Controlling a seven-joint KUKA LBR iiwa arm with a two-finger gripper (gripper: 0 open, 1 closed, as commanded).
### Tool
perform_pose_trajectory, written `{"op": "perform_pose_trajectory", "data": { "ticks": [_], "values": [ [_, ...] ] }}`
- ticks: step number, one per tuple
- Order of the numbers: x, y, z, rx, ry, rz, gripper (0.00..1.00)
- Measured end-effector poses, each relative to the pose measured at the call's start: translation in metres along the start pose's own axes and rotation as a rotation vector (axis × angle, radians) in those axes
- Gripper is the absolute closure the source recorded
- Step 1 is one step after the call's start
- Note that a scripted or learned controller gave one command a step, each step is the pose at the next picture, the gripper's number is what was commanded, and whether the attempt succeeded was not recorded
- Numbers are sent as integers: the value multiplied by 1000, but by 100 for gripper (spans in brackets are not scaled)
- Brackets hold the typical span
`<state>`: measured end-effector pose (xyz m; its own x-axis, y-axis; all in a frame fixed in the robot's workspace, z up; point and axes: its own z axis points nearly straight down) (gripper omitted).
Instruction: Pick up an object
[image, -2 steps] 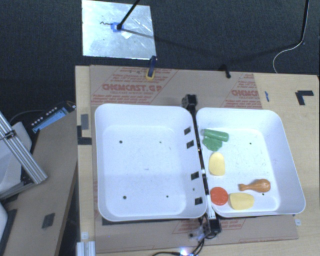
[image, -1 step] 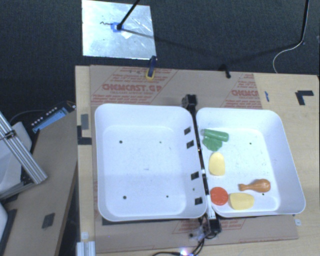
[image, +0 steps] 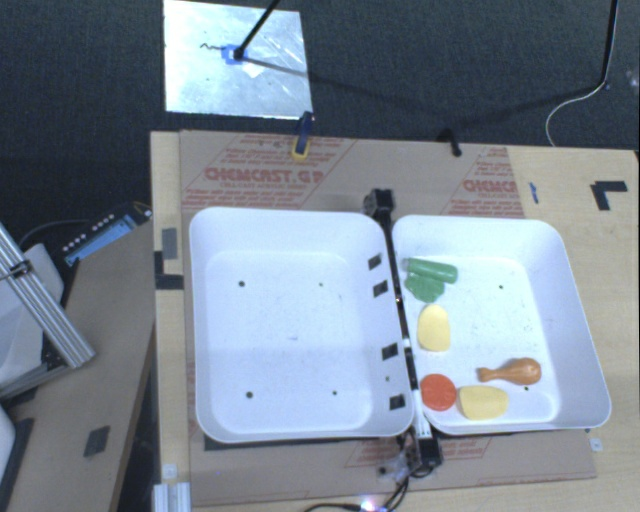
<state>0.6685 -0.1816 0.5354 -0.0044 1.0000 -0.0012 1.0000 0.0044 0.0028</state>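
camera view has the chicken leg (image: 512, 372) lying loose in the right bin (image: 575, 300), nothing lifted yet; the pincer's state cannot be told, and reaching in comes next.

A printed cardboard sheet (image: 262, 170) covers the surface (image: 110, 330); a shiny foil square (image: 236, 58) lies on dark carpet (image: 80, 90) beyond; aluminium framing (image: 40, 310) leans at left; a white cable (image: 590, 90) trails top right.
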Motion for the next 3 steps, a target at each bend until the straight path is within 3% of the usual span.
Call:
{"op": "perform_pose_trajectory", "data": {
  "ticks": [1, 2, 3],
  "values": [
    [8, 0, 0, 0, 0, 1, 100],
    [-26, -20, 0, 0, 0, 6, 100],
    [-7, 1, 0, -1, -1, -1, 100]
  ]
}}
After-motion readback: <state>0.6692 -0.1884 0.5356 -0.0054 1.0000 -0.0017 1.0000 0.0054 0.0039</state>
